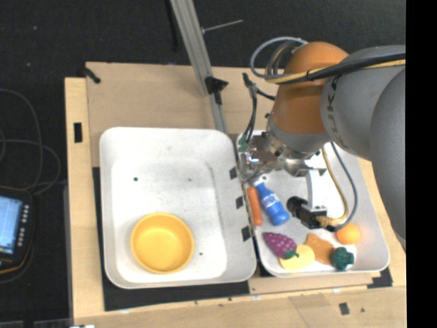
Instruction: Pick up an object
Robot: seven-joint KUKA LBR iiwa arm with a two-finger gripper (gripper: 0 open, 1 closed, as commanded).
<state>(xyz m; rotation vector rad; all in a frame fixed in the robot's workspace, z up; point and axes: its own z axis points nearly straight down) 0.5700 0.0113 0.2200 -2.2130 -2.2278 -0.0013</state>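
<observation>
The gripper [258, 161] hangs just above the blue bottle [271, 206]; I cannot tell its grip state.

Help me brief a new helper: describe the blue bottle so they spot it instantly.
Look in the right bin, below the gripper. The blue bottle lies tilted beside an orange carrot; it is the only blue thing there.

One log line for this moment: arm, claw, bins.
arm: over right bin | claw: at its left edge above blue bottle, grip unclear | left bin: yellow bowl | picked: nothing seen
</observation>
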